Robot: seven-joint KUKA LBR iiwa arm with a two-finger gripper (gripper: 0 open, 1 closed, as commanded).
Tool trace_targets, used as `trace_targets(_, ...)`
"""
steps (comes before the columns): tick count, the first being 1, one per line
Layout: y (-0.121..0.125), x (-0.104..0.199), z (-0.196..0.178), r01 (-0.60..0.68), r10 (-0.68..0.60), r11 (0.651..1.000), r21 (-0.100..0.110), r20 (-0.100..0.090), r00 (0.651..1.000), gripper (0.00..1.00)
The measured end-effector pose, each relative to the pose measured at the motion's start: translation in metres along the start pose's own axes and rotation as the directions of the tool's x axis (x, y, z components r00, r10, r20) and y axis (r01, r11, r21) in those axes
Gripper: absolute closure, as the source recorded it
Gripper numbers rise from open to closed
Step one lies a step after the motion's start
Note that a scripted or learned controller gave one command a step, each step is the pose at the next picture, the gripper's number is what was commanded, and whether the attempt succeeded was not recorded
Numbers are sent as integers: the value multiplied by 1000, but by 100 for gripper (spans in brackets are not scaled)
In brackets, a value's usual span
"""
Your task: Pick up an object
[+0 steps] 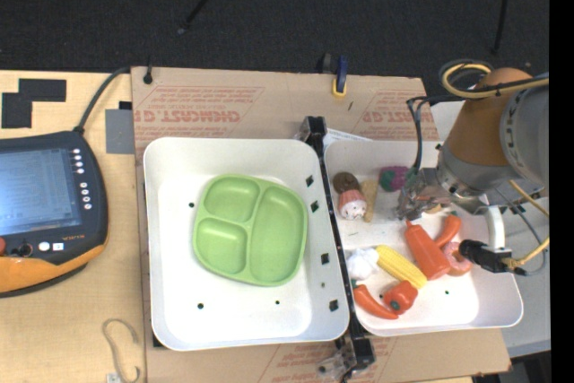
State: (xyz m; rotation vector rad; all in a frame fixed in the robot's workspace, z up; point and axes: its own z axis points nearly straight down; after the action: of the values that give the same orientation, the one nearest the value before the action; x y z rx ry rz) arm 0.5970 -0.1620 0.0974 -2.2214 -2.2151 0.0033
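Overhead, the bench [224,108] carries two white bins side by side. The left bin [170,282] holds a green divided plate [249,230], lying flat near its middle. The right bin [484,305] holds the toys: an orange carrot-like piece [425,250] whose long axis runs from upper left to lower right, a yellow corn cob [400,265] just beside it lying along nearly the same slant, a red pepper [387,300] near the front wall, a brown-and-white piece [351,195] by the divider, a small purple-and-green item [391,178] toward the back, and a pink ring-like piece [457,257] touching the carrot's right side. The tool [418,202] hangs low over the right bin, just above the carrot's upper end (whether it is open or closed cannot be told). A tablet-like pendant [45,202] lies well left of the bins.
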Motion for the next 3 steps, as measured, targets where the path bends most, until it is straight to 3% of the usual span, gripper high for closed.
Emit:
trace_targets(2, 10, 4, -118, 3, -3, 1000, -8, 2, 1000, 100)
trace_targets(3, 10, 2, -131, 3, -3, 1000, -5, 2, 1000, 100)
